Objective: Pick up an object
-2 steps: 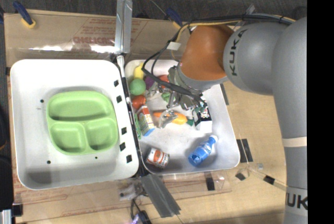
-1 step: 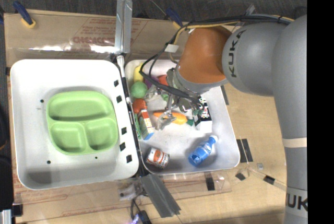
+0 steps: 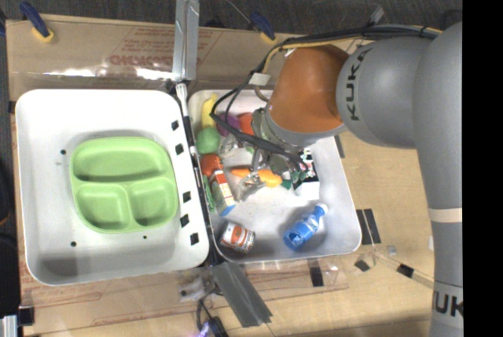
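Note:
My gripper (image 3: 255,177) reaches down into the middle of the right bin (image 3: 346,210), under the arm's orange band (image 3: 308,88). An orange item (image 3: 271,179) lies right beside the gripper tip; I cannot tell whether they touch. A blue crushed bottle (image 3: 305,227) lies near the bin's front right. At the front left of that bin lies a small can (image 3: 236,237). Along the bin's left side sit a green ball (image 3: 207,141), a yellow piece (image 3: 206,111) and a red-orange item (image 3: 211,166). The wrist hides part of the pile at the back.
The left bin (image 3: 39,170) holds a green three-compartment tray (image 3: 122,184). A black divider (image 3: 191,170) with clips runs between the bins. Black cables (image 3: 236,104) hang from the wrist over the right bin's back. Cardboard covers the bench around both bins.

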`<state>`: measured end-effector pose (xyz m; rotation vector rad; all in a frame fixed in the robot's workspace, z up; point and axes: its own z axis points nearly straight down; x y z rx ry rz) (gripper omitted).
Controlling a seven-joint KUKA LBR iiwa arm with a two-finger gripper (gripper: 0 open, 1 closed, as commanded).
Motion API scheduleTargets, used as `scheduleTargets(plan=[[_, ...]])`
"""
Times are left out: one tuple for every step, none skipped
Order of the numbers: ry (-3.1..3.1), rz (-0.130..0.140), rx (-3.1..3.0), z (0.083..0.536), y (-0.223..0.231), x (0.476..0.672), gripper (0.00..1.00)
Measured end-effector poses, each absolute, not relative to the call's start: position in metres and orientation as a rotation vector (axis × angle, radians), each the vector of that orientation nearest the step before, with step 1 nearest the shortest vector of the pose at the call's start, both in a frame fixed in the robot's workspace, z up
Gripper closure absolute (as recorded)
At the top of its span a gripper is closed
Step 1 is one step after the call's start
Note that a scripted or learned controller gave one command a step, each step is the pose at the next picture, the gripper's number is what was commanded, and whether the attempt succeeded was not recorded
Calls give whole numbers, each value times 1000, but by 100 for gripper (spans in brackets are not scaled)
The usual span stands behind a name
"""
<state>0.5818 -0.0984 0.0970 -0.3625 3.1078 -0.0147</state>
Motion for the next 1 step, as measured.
scheduleTargets(plan=[[3112, -14, -315, 97, -99, 551, 0]])
